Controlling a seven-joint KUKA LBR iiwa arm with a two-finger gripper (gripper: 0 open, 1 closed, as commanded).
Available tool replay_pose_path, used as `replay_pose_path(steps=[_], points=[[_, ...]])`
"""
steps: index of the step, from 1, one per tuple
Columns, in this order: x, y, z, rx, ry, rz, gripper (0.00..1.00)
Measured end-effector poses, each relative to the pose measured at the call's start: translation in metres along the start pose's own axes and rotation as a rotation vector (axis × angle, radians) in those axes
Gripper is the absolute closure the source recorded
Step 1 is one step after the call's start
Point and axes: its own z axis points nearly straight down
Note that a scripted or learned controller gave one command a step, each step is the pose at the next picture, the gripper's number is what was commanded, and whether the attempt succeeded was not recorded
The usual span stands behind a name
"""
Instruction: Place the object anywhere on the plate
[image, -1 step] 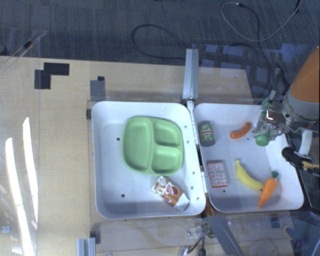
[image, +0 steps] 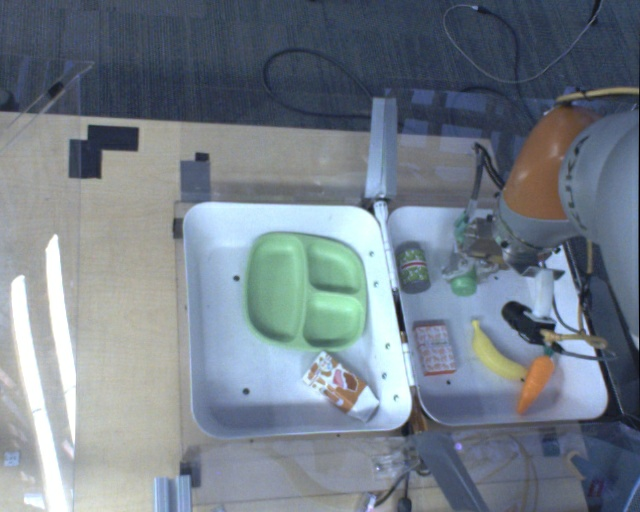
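A: Gripper (image: 464, 262) was seen low in the upper part of the right bin (image: 455, 388), right over a small green piece (image: 462, 284). Open or closed could not be told, so no hold was logged.

B: Was the green piece taken as the target?

A: Judged so, as it was the thing nearest the gripper. It was seen on the bin floor at the tip, just beside the can (image: 412, 267). The plate (image: 300, 290) was seen in the left bin (image: 215, 330), well apart, with nothing on it.

B: What risks were noted?

A: First, a miss. The piece was small and looked rounded, so it could be squeezed out sideways or left behind on the lift. Second, the can could be knocked if the piece was pushed left. Third, the wall (image: 393, 300) between the bins had to be crossed, so a low carry could be caught on it and the piece dropped short.

B: And at the plate?

A: A loose hold could be lost on the way across. The piece could also be released at the plate's edge and roll off toward the packet (image: 337, 383).

B: Were the banana (image: 495, 355) and carrot (image: 536, 384) flagged?

A: No. They were seen lower right and were judged to be off the path.
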Motion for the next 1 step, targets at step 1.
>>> replay_pose_path(steps=[1], points=[[0.0802,0.0503,-0.0618,-0.002,0.0,-0.12,1.0]])
